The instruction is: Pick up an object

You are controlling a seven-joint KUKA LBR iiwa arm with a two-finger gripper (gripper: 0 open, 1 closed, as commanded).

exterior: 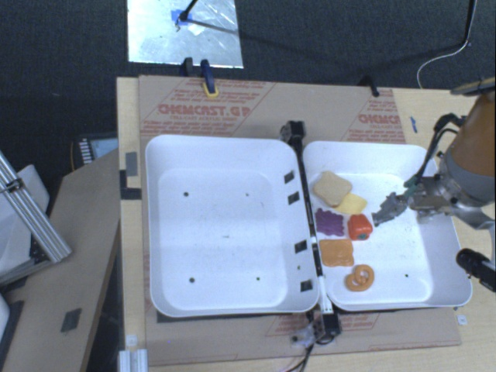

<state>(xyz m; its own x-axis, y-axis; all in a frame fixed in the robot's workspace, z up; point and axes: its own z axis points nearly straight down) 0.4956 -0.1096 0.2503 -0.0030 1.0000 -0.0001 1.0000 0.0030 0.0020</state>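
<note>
Cardboard sheeting (232,103) is covering the surface under both bins, printed with red lettering along its far edge. Sitting on the left is the left bin (225,285), a shallow white tray with a few small dark dots on its floor. Running between the two trays is a black divider strip (304,208) with clips.

Lying in the right bin (418,285) is a cluster of toy food pieces, all gathered against its left wall. Farthest back is a tan bread slice (331,187), touching a pale yellow piece (352,203) just beside it. Nearer the camera, a purple piece (329,222) is resting next to a red-orange piece (359,227). Below them an orange slab (337,252) is lying flat, and a pretzel-shaped ring (359,277) is sitting nearest the front rim.

Reaching in from the right, the grey arm (473,161) is stretching over the right bin. Its gripper (386,209) is hovering just right of the red-orange piece and the yellow piece, close to them, with nothing visibly caught between the fingers; whether they are spread or closed is too dark and small to tell.
</note>
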